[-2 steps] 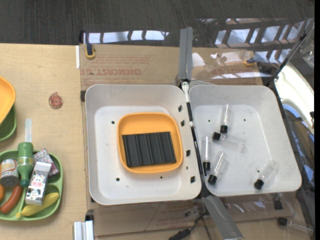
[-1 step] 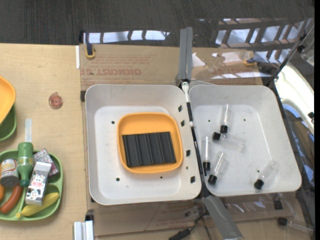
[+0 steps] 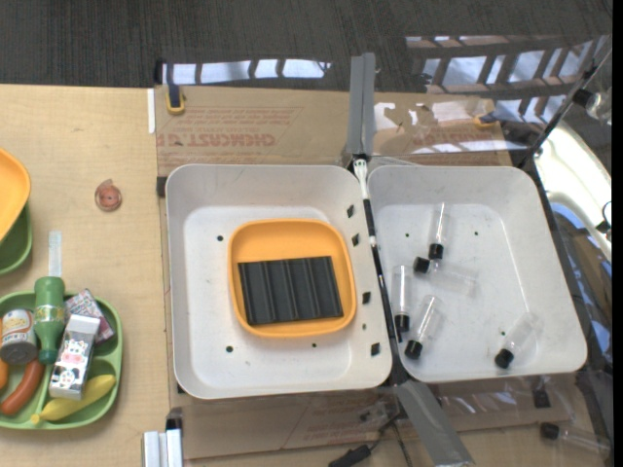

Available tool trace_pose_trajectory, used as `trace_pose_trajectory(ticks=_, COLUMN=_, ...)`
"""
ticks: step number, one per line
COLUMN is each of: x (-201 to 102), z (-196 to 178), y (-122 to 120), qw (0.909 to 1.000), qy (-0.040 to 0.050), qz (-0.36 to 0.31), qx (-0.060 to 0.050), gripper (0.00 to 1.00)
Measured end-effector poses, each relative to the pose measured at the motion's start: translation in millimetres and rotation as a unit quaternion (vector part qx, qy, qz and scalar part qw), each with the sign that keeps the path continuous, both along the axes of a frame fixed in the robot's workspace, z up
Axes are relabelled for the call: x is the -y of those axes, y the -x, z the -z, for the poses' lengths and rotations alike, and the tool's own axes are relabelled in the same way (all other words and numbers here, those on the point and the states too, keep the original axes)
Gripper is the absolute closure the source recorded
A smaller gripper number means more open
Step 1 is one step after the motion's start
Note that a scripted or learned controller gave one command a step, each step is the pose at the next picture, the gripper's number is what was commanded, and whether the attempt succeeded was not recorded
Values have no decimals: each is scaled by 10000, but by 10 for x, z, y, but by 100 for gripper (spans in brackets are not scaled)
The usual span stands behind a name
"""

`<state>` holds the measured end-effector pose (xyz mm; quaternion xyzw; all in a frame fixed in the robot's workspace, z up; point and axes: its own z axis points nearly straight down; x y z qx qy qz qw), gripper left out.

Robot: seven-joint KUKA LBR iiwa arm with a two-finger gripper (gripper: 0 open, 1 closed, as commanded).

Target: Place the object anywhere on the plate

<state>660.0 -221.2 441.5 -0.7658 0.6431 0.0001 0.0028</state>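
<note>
A square orange plastic plate (image 3: 291, 291) holds a dark ribbed slab (image 3: 291, 291); right of it lie clear black-capped vials (image 3: 434, 233).

An orange plate (image 3: 292, 244) carrying a dark ridged slab (image 3: 292, 291) sits in the left bin (image 3: 190, 290), while 5 clear black-capped tubes (image 3: 420, 329) lie scattered in the right bin (image 3: 545, 261).

Green toy-food tray (image 3: 102, 397) left on bench; cardboard (image 3: 253, 134) behind bins.
</note>
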Motion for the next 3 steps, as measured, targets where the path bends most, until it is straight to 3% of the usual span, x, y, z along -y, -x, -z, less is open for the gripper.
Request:
trace_pose_trajectory(ticks=1, x=-275, z=14, y=3, qw=9921, qy=-5, qz=-1250, qx=-16, gripper=100)
trace_pose_trajectory(ticks=2, x=-663, z=1128, y=585, qw=9796, qy=3, qz=-2008, qx=-21, gripper=100)
trace_pose_trajectory(ticks=3, x=-325, z=573, y=-1, qw=9411, qy=11, qz=-3382, qx=3, gripper=100)
